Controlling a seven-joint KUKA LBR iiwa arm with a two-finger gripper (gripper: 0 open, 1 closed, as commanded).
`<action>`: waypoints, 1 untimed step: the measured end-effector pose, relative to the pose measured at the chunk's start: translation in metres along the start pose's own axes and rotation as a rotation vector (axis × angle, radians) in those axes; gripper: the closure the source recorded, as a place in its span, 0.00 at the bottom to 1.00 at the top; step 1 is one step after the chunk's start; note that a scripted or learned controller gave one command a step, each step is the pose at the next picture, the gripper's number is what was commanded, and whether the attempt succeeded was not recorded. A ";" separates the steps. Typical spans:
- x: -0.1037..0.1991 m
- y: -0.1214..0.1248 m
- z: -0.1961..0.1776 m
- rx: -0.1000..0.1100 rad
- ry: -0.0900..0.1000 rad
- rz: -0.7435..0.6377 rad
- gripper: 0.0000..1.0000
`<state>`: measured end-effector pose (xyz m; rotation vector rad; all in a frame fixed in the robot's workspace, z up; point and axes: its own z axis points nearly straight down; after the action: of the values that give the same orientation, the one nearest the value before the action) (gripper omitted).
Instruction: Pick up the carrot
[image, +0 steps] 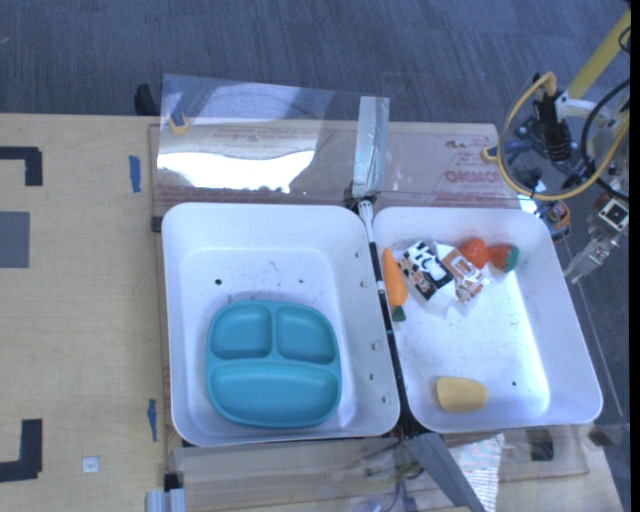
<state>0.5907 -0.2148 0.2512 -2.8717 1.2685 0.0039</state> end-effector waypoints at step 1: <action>0.013 -0.040 -0.082 0.005 0.009 -0.403 1.00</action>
<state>0.6295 -0.1976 0.3333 -3.0655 0.6684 -0.0123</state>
